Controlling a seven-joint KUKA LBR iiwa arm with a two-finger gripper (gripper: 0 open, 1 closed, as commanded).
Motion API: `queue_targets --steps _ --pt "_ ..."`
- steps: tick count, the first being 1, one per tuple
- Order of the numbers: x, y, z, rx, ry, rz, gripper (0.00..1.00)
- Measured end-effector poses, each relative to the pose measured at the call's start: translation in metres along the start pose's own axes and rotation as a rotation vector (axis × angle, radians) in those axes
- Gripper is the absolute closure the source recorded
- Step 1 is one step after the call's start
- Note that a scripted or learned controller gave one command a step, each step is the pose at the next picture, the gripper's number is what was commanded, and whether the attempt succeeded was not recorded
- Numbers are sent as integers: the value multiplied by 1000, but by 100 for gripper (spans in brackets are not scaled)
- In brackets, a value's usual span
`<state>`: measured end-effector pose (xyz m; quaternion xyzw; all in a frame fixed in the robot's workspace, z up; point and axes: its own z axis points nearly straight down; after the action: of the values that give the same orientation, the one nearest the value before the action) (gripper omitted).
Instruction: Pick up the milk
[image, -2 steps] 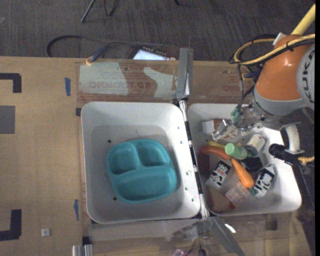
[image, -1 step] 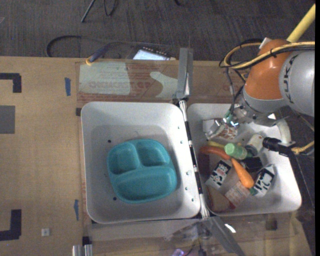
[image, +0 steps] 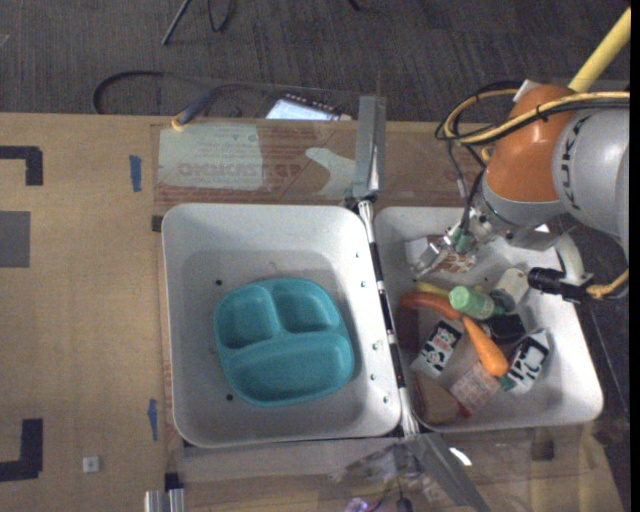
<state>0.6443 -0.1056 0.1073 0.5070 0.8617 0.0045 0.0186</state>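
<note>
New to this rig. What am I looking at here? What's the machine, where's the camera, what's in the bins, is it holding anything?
One fixed camera looks down at a slant on a bench with two shallow white bins. The grey robot arm with an orange band reaches in from the right; its two-finger tool sits low over the back of the right white bin.

The left white bin holds a teal plastic tray with three compartments.

The right bin holds a clutter: two small black-and-white cow-print milk cartons, an orange carrot, a green bottle and a few other pieces.

I cannot tell whether the tool grips anything; neither carton is in it.
</note>
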Motion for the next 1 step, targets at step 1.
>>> queue_targets --steps 1 --pt "0 3 -14 -4 1 -4 100"
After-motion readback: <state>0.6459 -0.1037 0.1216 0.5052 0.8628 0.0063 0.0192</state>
